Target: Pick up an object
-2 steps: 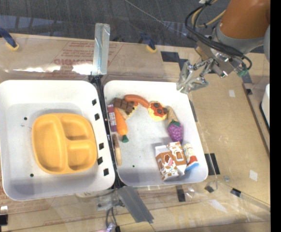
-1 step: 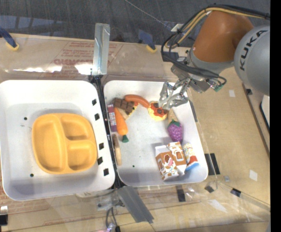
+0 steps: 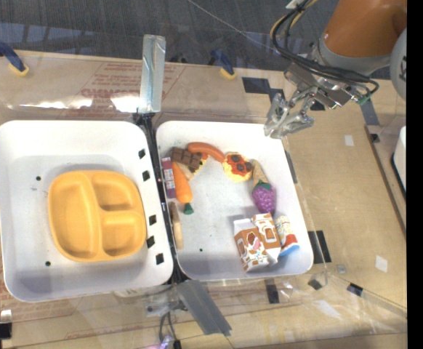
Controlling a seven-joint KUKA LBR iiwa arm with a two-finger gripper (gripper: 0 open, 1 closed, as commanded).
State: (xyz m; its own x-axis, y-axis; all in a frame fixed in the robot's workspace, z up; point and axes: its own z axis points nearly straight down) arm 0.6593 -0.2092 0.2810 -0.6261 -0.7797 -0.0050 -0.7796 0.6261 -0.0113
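A: Looking down from the one camera, we see two white bins side by side. The left bin [image 3: 8, 195] holds a yellow divided tray [image 3: 95, 213], lying flat near the bin's middle.

B: And the right bin [image 3: 219, 257]? We count several small toys there.

A: Yes. Toward its 12 o'clock edge we see a red sausage [image 3: 204, 150], touching a brown piece [image 3: 184, 158] at its left end. Just right of the sausage is a small orange and yellow toy [image 3: 236, 166]. At 9 o'clock lies a carrot [image 3: 184, 189], its green end pointing to 6 o'clock. A bunch of purple grapes [image 3: 264, 195] sits toward 3 o'clock. At about 5 o'clock we see a printed carton [image 3: 255, 242], with a red, white and blue item [image 3: 287, 238] touching its right side.

B: Where is the gripper [image 3: 288, 118]?

A: It hangs over the bin's corner at about 1 o'clock, above the rim, well apart from the grapes and the carton. The grey arm with the orange band [image 3: 364, 13] comes in from 2 o'clock.

B: Is the pincer grasping something?

A: We see nothing between its fingers; its fingertips [image 3: 275, 128] stand a little apart, so we call it released. All the toys lie in the bin.
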